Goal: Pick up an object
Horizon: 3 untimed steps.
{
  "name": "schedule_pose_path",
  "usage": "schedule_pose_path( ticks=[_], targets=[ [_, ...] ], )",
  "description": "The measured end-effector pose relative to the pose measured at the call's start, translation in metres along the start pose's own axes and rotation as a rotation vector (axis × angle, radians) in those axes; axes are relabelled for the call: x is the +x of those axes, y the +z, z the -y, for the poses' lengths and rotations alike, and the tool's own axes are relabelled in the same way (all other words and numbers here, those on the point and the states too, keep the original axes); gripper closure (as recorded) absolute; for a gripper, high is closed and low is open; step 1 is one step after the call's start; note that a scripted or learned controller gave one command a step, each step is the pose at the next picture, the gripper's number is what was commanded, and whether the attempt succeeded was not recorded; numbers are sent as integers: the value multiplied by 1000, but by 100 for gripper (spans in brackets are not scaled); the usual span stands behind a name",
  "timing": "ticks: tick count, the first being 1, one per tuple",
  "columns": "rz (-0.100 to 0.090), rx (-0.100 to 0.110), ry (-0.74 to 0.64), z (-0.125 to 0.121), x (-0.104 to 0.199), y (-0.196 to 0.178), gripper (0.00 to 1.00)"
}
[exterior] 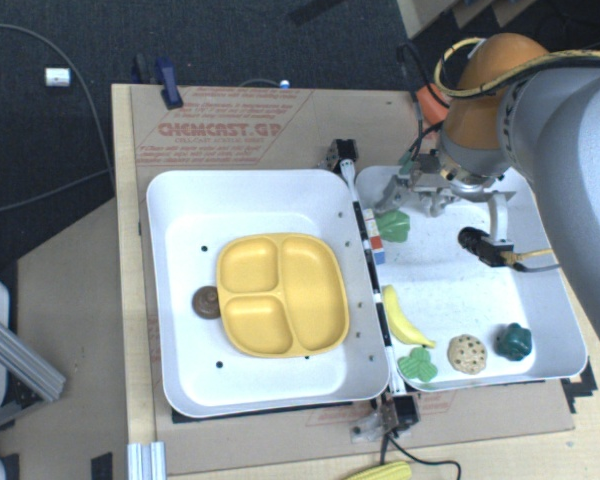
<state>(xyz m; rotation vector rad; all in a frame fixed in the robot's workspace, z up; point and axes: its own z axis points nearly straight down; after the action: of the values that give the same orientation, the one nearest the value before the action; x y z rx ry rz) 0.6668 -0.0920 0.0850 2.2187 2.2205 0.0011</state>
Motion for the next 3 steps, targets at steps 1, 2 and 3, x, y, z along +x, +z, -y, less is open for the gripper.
schedule_pose_path(
  ticks=[1, 2, 3],
  targets=[
    [0, 0, 0, 0, -1, 0, 0],
    [0, 0, 0, 0, 0, 0, 0],
    [1, -4, 0, -1, 0, -11, 100]
  ],
)
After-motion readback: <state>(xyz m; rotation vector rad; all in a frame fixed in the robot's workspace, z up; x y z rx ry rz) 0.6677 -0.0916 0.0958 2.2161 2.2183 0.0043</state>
